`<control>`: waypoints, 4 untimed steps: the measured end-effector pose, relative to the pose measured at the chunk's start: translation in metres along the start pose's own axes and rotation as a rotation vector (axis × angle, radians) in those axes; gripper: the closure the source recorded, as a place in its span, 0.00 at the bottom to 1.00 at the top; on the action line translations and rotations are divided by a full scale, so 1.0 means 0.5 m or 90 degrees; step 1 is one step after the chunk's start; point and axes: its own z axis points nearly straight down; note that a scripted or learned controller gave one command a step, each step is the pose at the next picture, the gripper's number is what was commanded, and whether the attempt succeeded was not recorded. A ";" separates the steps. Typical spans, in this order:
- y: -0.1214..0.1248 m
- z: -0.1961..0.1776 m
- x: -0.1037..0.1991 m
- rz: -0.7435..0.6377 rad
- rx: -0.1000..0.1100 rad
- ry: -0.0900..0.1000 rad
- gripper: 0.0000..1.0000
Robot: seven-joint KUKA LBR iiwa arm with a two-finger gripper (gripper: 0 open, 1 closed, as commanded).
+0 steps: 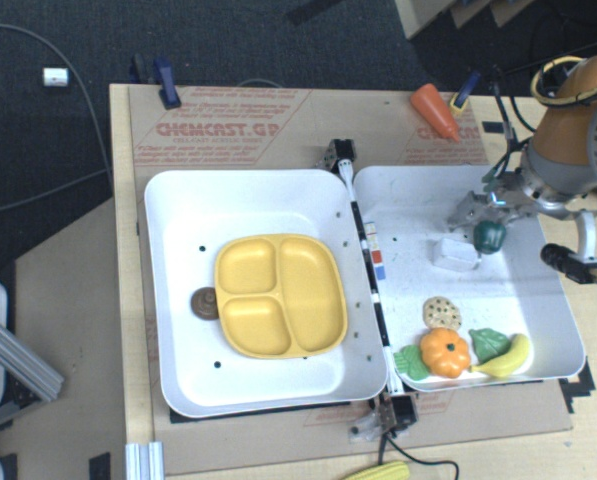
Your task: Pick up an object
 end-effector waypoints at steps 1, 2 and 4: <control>0.000 -0.022 -0.004 0.000 -0.001 -0.004 1.00; 0.001 -0.021 -0.001 -0.001 0.000 -0.002 0.00; -0.084 -0.020 -0.006 0.001 -0.001 -0.005 1.00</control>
